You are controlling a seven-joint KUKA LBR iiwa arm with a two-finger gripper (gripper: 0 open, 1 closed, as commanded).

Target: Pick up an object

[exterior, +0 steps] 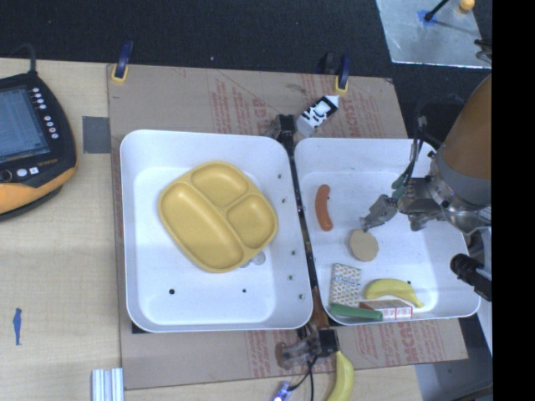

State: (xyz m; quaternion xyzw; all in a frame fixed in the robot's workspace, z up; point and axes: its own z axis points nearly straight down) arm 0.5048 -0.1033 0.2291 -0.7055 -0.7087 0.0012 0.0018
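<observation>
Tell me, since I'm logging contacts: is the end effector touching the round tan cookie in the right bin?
Apart. The camera view shows the end effector up and to the right of the round tan cookie, with a strip of white bin floor between them.

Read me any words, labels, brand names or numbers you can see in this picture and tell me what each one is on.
Nothing can be read for certain.
Red print runs across the cardboard sheet under the bins: too faint to read.
The patterned packet bears print: too small.
The red and white box by the banana: blurred.
The pendant has a screen and buttons: illegible.
The black and white tag: pattern, no readable text.
</observation>
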